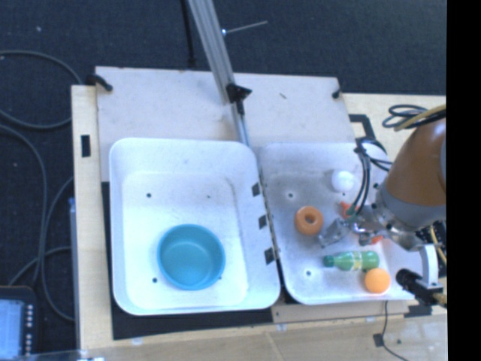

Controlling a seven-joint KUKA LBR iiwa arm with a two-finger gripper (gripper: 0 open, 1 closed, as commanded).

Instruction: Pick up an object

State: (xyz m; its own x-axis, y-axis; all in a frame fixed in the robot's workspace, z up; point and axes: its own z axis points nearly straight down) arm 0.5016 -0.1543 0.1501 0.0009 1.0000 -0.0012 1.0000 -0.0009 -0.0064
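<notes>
Camera view, contents listed largest to smallest:

- Desk (173, 104): one, pale wood, carrying both bins.
- Left bin (188, 156): one, shallow, white, holding the bowl alone.
- Right bin (297, 171): one, shallow, white, holding the four small items; the arm reaches into it from the right.
- Blue bowl (192, 256): one, upright, in the left bin's near half. Judged rigid and light; smooth rim is the only hold, and likely too broad for the jaws.
- Green bottle (352, 260): one, lying on its side near the right bin's front. Judged light, smooth, inclined to roll; take it across the body at mid-length.
- Orange ring (308, 221): one, mid-bin, just left of the gripper. Judged light and probably slightly soft; pinch across its wall or outer width.
- Orange ball (377, 280): one, front right corner, just beside the bottle. Judged light, slippery, prone to squirt out; centre the grip.
- White ball (343, 179): one, toward the back. Same handling as above.
- Gripper (342, 232): one, low between ring and bottle; jaws too indistinct, cannot tell whether released or clenched. Nothing visibly held.
</notes>
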